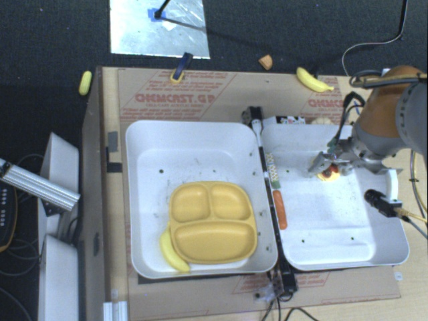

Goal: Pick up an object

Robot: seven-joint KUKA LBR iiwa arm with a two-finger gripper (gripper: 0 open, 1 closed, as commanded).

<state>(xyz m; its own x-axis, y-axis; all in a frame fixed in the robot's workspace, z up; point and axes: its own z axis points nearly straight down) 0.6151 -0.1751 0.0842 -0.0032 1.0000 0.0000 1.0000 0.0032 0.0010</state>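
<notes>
Gripper (327,166) of the grey arm with an orange band (413,119), down low over the floor of the right-hand shallow white plastic bin (334,233), in that bin's far half. Directly under the gripper, on the bin floor: small orange-and-yellow object (326,174), touching it or just short of touching; which, not clear from above. Grip state impossible to tell: released, clenched or grasping, all unreadable at this size. Down and to the view-left of the gripper, well apart from it and lying along the same bin's inner wall: slim orange carrot-shaped piece (280,210). Farther view-left of the gripper, across the dark divider (259,146): left-hand shallow white plastic bin (154,152), holding a yellow moulded plate with 3 compartments (212,221) in its near half, with a curved yellow banana (172,253) tucked against the plate's lower-left rim. Beyond the gripper, toward the top of the view and outside the 2 bins: far yellow banana (313,80), lying at the back edge of the brown printed cardboard sheet (200,97). View-left of that, farther from the gripper, on the dark carpet-like surface (301,12): small tan chunk (265,61), blue-and-yellow clip (180,67) at the cardboard's edge, crinkled silver foil square (159,19), and, farthest from the gripper, a short yellow oblong piece (85,82).
</notes>
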